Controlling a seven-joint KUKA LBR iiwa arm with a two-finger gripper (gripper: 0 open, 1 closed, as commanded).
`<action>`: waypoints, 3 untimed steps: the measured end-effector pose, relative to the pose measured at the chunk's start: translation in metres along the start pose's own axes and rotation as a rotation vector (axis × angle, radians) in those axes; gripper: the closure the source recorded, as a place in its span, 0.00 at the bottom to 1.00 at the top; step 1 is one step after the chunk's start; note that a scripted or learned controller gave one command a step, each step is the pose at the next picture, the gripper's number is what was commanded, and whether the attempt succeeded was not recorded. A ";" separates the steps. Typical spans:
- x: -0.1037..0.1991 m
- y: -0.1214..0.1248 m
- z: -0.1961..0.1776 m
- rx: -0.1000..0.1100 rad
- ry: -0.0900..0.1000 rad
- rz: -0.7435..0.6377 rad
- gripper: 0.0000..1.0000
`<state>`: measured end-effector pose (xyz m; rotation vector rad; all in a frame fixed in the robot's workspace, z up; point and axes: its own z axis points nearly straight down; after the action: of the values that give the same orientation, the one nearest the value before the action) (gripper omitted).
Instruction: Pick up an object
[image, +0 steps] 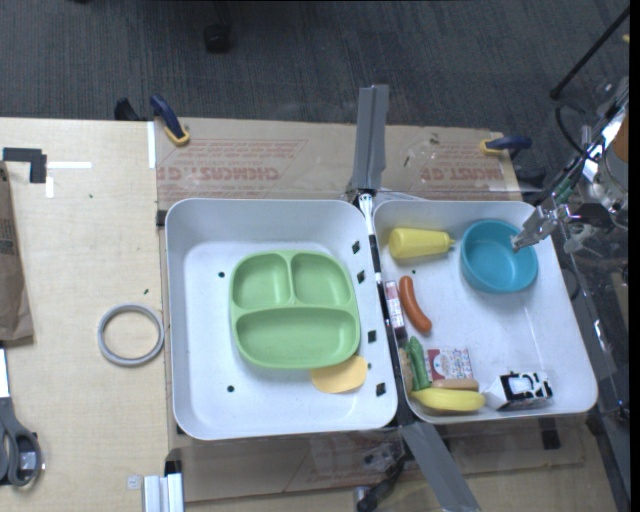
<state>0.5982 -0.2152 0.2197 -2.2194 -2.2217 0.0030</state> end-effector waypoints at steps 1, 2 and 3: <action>0.030 0.051 0.074 -0.004 -0.002 -0.556 0.00; 0.019 0.062 0.107 -0.012 -0.006 -0.407 0.00; 0.012 0.066 0.108 -0.010 -0.001 -0.349 0.00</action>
<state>0.6636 -0.2028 0.1116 -1.8046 -2.5790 -0.0076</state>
